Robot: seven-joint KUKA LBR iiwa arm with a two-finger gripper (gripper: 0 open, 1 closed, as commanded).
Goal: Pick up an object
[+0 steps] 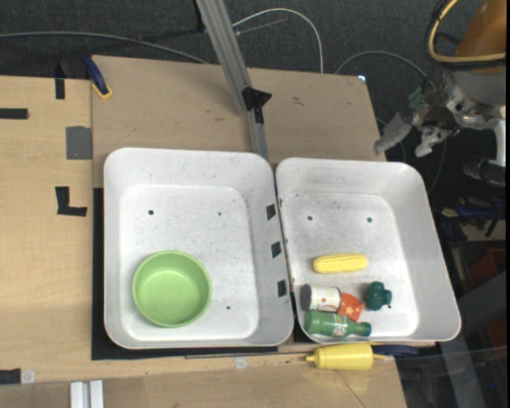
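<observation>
The arm (480, 24) sits at the upper right, cut off by the frame edge, its orange band partly showing. The end effector (412, 130) hangs beyond the right bin's (408, 177) far corner, over the bench (323, 117) edge, well apart from everything in the bins; it is small and blurred, and I cannot tell how it stands.

In the right bin's near part lie a yellow corn cob (340, 263), a white can (321, 297), a small orange piece (350, 306) half hidden between its neighbours, a dark teal thing (376, 295) too small to identify, and a green bottle (336, 325) on its side. A yellow bottle (342, 357) lies outside on the bench, just beside the bin's near rim. The left bin (187, 177) holds a green bowl (172, 288).
</observation>
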